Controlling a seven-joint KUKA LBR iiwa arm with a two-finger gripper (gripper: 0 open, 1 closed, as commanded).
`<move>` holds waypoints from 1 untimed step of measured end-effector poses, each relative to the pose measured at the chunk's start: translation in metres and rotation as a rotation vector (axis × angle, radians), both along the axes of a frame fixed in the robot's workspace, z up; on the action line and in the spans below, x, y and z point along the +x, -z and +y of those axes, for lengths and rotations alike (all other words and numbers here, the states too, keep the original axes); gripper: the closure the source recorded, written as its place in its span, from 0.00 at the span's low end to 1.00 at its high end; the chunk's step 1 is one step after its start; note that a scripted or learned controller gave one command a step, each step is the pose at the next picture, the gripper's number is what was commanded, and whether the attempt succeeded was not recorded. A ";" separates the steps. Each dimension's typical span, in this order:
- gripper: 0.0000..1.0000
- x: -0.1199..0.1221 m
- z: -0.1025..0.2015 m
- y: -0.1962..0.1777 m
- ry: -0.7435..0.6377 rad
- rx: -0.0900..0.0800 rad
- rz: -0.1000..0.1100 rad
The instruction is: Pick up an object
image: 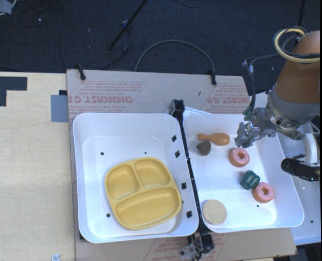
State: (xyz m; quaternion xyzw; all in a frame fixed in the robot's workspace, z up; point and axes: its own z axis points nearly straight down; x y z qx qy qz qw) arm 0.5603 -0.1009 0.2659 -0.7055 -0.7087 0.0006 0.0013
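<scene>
Nothing had been picked up yet, by the look of it. The hand (245, 135) hung over the right bin (291, 213), near its upper edge, just beside the orange drumstick (215, 139) and just above a pink doughnut (239, 157). Nothing showed between its fingers; whether they stood wide or narrow could not be told. The brown lump (204, 147), green piece (250, 179), second doughnut (263, 192) and tan disc (215, 211) all lay on the bin floor. In the left bin (87, 145) sat a yellow tray (143, 192). The descent, grasp and lift all remained.
</scene>
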 end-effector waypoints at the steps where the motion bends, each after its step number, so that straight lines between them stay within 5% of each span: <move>1: 1.00 0.015 0.058 0.014 0.000 0.000 0.002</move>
